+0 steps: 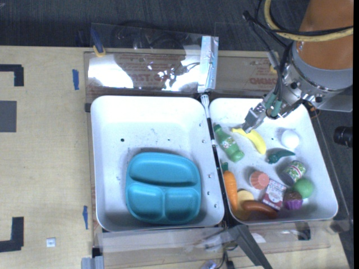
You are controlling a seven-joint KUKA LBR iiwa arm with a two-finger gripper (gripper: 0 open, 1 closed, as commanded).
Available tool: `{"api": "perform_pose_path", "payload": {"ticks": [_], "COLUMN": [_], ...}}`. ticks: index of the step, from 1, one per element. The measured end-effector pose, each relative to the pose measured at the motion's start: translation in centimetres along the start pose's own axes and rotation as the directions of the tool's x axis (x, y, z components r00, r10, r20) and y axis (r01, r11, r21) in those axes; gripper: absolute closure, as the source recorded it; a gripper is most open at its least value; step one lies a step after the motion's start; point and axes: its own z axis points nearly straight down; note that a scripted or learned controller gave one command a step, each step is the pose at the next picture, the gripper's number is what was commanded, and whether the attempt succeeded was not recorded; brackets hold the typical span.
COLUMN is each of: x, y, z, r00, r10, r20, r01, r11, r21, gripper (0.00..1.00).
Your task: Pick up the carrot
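Carrot [230,188] is seen against right bin's [328,198] left wall, well below hand [252,119], which is poised over banana [255,139]; hand state can't be told

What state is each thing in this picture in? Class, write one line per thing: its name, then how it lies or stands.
carrot: lying flat along the right bin's left wall, untouched
gripper: above the banana, holding nothing
banana: lying flat
green bottle: lying on its side
blue tray: lying flat in the left bin
can: tipped on its side
right bin: crowded with toy food
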Motion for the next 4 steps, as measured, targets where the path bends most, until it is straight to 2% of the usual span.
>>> {"api": "perform_pose_path", "payload": {"ticks": [1,2,3,4], "x": [3.2,-0.1,2.5,2.0], "y": [1.8,2.5,1.3,1.2], "z": [9.3,11.2,14.1,-0.2], "r00": [0.949,0.999,0.976,0.942], "r10": [0.315,-0.048,-0.217,-0.336], "r20": [-0.002,-0.004,-0.006,0.002], "r01": [-0.315,0.048,0.217,0.336], "r11": [0.949,0.999,0.976,0.942], "r21": [0.011,0.008,0.006,-0.002], "gripper": [1.00,1.00,1.00,1.00]}}
